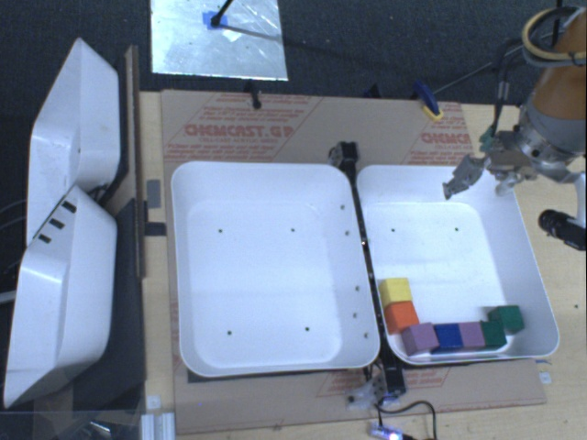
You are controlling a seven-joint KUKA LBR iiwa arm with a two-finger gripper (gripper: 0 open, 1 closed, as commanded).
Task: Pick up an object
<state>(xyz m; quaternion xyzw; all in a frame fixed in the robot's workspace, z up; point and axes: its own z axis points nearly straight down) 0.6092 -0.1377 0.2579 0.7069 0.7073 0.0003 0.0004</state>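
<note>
Arm: the grey KUKA arm (555,108) reaches in from the right, its orange band near the upper right corner of the view, wrist above the far right corner of the right bin.
Gripper: the gripper (483,178) hangs over the far edge of the right bin, toward its right side; two grey fingers point down and to the left.
Fingers: one fingertip (456,184) sits left, the other (510,181) right, spread apart with bare white bin floor between them; nothing is pinched.
Right bin: the shallow white bin (431,246) carries all the blocks, bunched along its near edge.
Yellow block: the yellow block (395,291) lies by the left wall, near the near left corner.
Orange block: the orange block (401,315) touches the yellow one on its near side.
Purple block: the purple block (420,337) sits at the near left corner, touching the orange one.
Blue block: the blue block (448,336) lies just right of the purple block against the near edge.
Second purple block: a paler purple block (471,335) follows the blue one along the same edge.
Green blocks: a dark green block (493,335) adjoins it, and another green block (506,318) sits just behind, toward the near right corner.
Gap to blocks: the gripper is well apart from the whole row, at the opposite edge of the bin.
Left bin: the left bin (266,264) stands beside the right one, walls touching along the middle.
Bench: a cardboard sheet (238,126) with red print lies under both bins.
</note>
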